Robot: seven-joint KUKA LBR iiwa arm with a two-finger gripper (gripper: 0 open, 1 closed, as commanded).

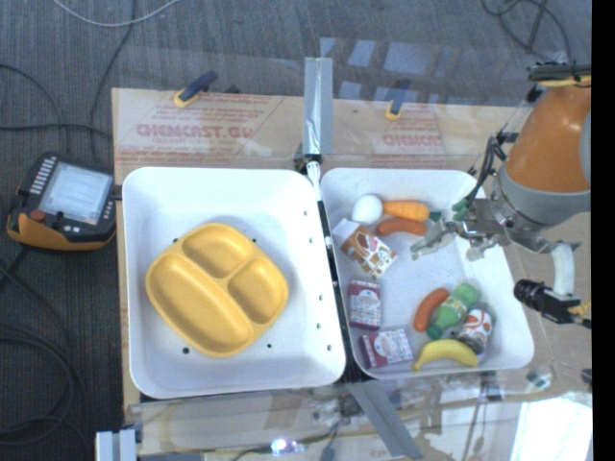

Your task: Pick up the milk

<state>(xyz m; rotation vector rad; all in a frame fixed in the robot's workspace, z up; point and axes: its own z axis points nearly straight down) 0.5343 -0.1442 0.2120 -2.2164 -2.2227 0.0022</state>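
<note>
The grey gripper [444, 238] hangs over the right-hand shallow white bin [500, 349], fingers spread apart, holding nothing. The small white-and-red milk carton [366, 249] lies tilted near that bin's left wall, just beside the white egg [366, 207] and two orange carrots [404, 217].

Risk: the closing fingers may catch a carrot or the egg, or slip on the carton's slanted face. The wall crowds the carton's left side; open floor lies to its right, the better approach. The yellow divided plate [217, 287] sits well apart.
</note>
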